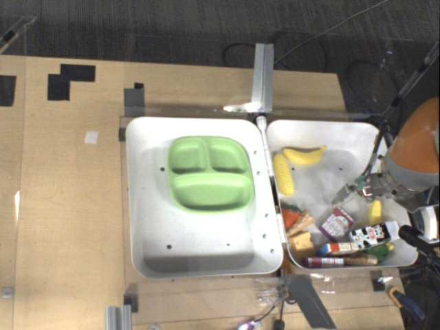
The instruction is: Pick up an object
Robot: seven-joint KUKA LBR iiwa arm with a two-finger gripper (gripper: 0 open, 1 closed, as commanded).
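Observation:
The right bin (344, 133) holds the loose objects. A yellow banana (303, 155) lies at the back, with an ear of corn (283, 174) beside the bin's left wall. Toward the front sit a purple and white packet (337, 222), a black and white carton (370, 234), a brown block (300, 243), a red item (294, 218) and a red tube (337, 260). My gripper (359, 186) hangs low over the bin's right side, just behind the packet and next to a small yellow piece (375, 212). I see nothing held in it.
The left bin (148, 205) carries a green divided plate (210, 172). A metal post (263, 74) stands behind the seam between the bins. The arm's orange band (416, 143) overhangs the right bin's right rim. Cables lie on the floor beyond.

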